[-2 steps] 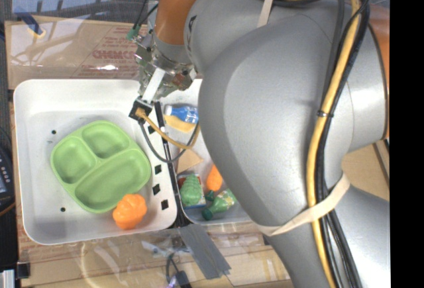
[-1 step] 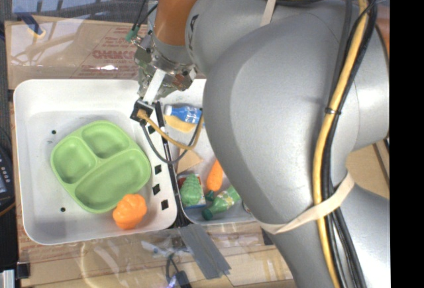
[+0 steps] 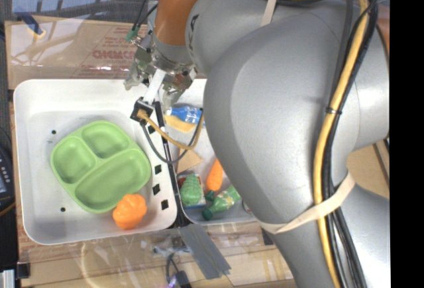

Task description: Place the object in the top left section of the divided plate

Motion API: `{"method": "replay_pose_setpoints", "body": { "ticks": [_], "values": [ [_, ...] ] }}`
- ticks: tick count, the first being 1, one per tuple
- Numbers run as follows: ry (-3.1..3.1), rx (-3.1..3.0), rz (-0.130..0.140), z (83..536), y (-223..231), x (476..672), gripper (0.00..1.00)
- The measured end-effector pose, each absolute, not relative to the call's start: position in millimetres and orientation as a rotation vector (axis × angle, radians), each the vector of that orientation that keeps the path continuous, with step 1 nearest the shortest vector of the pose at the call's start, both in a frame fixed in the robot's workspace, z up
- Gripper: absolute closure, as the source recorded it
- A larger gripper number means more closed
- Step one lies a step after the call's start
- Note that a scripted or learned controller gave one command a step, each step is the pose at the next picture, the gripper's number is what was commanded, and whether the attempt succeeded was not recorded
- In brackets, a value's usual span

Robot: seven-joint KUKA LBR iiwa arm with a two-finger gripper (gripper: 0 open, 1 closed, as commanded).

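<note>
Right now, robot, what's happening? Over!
Gripper above the rim between both bins, grip unclear. Green divided plate in left bin, sections bare. Orange toy beside plate's near edge. Over.

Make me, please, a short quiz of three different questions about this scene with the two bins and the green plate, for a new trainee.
1. True or false: the orange object lies inside a section of the green divided plate.
2. Which bin holds the plate? A) the left bin  B) the right bin  C) neither
3. Fill in: the gripper is above the ______ between the two bins.

Key
1. False. It sits on the bin floor, against the plate's lower right rim.
2. A. The carrot and other toy foods lie in the right bin.
3. Dividing wall; it is near the far end of the bins.
</note>
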State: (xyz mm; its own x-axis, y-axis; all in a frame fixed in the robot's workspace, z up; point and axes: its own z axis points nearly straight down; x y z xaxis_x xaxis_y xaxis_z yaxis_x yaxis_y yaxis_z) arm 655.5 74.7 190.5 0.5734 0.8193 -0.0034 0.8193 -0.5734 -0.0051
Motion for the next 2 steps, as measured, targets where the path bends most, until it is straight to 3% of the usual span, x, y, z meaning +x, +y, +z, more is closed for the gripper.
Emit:
{"method": "replay_pose_setpoints", "body": {
  "ticks": [1,2],
  "values": [
    [-1.461,-2.778,0.011,200.0,76.4,655.4,1.0],
    [-1.097,-2.944,-0.004,370.1,48.6,656.6,1.0]
  ]
}}
